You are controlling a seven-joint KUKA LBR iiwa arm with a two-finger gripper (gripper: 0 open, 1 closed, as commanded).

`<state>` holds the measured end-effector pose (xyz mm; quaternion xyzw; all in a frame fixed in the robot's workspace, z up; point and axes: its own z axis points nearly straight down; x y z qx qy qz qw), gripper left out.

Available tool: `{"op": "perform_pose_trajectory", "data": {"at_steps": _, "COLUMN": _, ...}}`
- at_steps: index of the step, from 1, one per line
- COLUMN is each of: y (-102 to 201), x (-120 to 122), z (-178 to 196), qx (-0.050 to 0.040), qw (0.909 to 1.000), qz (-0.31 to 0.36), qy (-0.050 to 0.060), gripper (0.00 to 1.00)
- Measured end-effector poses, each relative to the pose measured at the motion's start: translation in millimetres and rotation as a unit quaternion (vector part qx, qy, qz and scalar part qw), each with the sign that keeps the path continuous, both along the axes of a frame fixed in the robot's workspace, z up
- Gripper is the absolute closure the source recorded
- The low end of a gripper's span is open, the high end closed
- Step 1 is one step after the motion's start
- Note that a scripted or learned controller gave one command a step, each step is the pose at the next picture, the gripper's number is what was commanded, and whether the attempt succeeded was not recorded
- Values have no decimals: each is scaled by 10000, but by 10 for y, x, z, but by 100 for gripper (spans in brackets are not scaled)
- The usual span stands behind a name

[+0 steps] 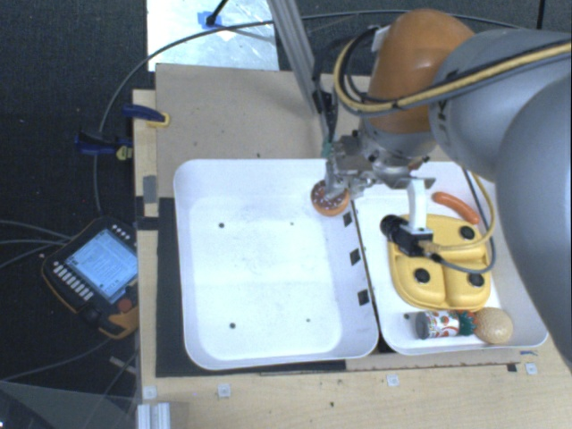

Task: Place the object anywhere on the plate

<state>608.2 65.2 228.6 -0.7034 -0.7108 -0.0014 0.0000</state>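
Right bin: yellow plate, can (lying), tan ball

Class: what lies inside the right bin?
The right bin holds a yellow plate, an orange sausage-like item, a small can and a tan egg-shaped object. The arm covers its far end.

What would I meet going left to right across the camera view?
Black handheld pendant with lit screen → small round brown object → small printed can lying on its side → beige egg-shaped object.
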Motion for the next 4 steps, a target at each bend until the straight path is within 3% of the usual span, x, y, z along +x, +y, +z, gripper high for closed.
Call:
{"op": "perform_pose_trajectory", "data": {"at_steps": 1, "y": 510, "x": -7, "z": -110, "qx": 1, "qw": 10000, "qz": -2, "qy": 3, "gripper": 100}}
{"op": "perform_pose_trajectory", "data": {"at_steps": 2, "y": 886, "x": -30, "z": 26, "qx": 5, "qw": 10000, "qz": -5, "qy": -1, "gripper": 100}}
{"op": "perform_pose_trajectory", "data": {"at_steps": 3, "y": 884, "x": -78, "z": -99, "qx": -10, "qw": 10000, "qz": -28, "qy": 10, "gripper": 100}}
{"op": "perform_pose_trajectory", "data": {"at_steps": 4, "y": 884, "x": -76, "z": -96, "qx": -10, "qw": 10000, "qz": -28, "qy": 6, "gripper": 0}}
